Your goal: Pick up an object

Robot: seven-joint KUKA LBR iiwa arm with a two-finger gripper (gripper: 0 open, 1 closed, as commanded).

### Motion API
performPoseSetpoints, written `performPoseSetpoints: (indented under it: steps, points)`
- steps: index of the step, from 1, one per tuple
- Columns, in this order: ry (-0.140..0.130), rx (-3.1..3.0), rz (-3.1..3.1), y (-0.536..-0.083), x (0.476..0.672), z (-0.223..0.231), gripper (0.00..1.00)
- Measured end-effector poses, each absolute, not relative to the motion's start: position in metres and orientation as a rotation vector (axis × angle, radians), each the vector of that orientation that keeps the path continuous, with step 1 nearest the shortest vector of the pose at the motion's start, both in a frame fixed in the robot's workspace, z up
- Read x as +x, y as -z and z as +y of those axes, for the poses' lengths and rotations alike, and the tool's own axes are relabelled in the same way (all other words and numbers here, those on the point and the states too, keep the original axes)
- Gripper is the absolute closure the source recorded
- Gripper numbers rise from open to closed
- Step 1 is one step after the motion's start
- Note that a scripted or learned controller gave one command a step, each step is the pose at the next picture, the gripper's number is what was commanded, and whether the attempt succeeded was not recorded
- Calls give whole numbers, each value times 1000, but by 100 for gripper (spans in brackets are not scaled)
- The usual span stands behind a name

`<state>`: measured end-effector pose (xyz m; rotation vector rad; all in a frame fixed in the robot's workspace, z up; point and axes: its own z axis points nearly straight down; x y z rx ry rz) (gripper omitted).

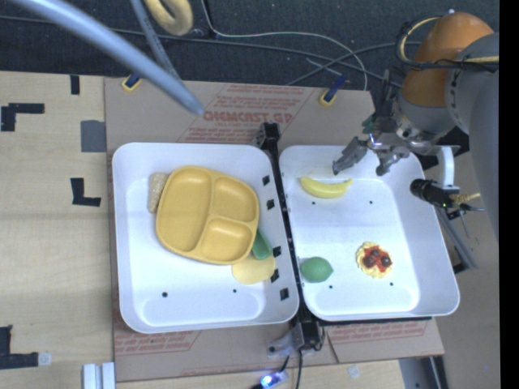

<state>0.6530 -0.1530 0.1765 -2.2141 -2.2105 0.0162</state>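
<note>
A yellow banana (325, 186) lies near the back left of the right bin (422, 241). A green round piece (316, 269) sits at the bin's front left, and a small pizza piece (374, 258) with red topping lies to its right. My gripper (366, 159) hangs over the back edge of the right bin, just right of the banana and above it. Its two fingers are spread apart with nothing between them.
In the left bin (138, 241) a yellow divided plate (207, 215) lies tilted over a beige piece (156, 191), a yellow piece (253, 271) and a green piece (262, 248). A black divider (280, 209) separates the bins. Cables run behind the bins.
</note>
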Motion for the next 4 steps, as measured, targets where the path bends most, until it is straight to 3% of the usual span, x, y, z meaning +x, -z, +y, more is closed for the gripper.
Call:
performPoseSetpoints:
  steps: [1,2,3,4]
  points:
    - [-2,-2219,-2222,-186,656,-153,0]
    - [-7,-2218,-2221,-139,661,-158,0]
    - [10,-2224,-2225,-92,665,-157,0]
    - [-3,-2217,-2226,-98,662,-157,100]
